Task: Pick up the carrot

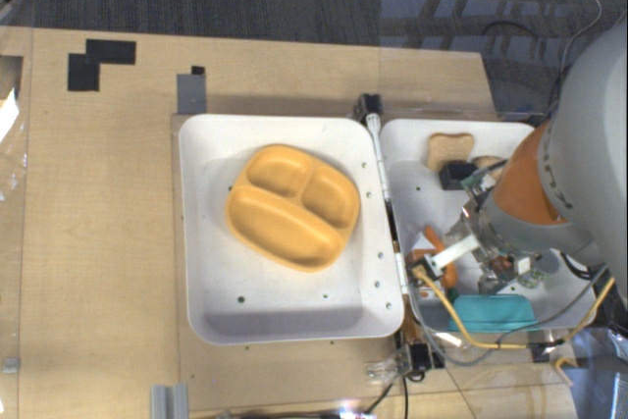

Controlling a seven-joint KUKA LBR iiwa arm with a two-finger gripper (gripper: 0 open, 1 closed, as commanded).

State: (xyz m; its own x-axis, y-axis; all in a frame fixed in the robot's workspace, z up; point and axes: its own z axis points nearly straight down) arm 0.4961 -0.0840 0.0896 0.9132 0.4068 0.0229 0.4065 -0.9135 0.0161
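Two white bins are seen side by side on the bench. The left bin occupies the centre of the frame. A yellow plate, divided into three compartments, is set in its upper half.

The right bin lies right of centre and is largely covered by the arm, which enters from the right edge of the frame. The gripper is lowered into the lower half of this bin. Whether it is open or closed cannot be told, as its working end is masked by the wrist. No grasp can be confirmed.

The carrot is noted as an orange piece near the left wall of the right bin, in the lower half. It lies just left of the gripper and is partly hidden by robot hardware. Contact between the two cannot be determined.

A toast is recorded at the top of the right bin, well apart from the carrot. A teal item is recorded at the bottom of that bin, just below the gripper.
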